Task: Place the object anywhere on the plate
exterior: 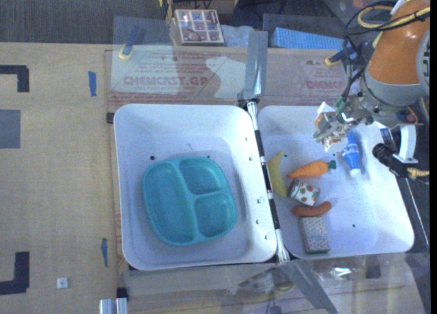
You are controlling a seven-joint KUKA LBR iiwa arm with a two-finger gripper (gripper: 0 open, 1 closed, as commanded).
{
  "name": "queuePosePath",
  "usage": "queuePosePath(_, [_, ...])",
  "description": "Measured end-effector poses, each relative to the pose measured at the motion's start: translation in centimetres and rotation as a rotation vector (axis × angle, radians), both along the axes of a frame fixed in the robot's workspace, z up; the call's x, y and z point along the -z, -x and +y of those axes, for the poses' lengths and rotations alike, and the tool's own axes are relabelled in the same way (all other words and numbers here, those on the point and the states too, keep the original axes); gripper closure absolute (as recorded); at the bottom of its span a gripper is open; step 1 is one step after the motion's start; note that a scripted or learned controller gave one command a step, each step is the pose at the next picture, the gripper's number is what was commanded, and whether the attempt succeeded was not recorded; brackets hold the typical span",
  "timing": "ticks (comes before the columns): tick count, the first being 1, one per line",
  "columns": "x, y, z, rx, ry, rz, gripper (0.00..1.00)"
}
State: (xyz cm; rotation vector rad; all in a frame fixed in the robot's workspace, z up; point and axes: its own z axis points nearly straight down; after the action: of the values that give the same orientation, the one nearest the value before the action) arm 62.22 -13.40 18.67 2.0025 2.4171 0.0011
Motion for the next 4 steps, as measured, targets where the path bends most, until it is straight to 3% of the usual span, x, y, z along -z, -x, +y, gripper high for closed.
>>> queuePosePath(1, [-5.5,3.0,8.7,0.082,-0.001,0.002,1.0])
queuePosePath(2, [-1.8,4.4,13.5,0.0,-0.001,0.005,1.0])
queuePosePath(3, [0.3,7.3,18.9,0.002,-0.001,0.006,1.0])
queuePosePath(4, [6.1,8.3,28.8,0.087,-0.004,-0.002,1.0])
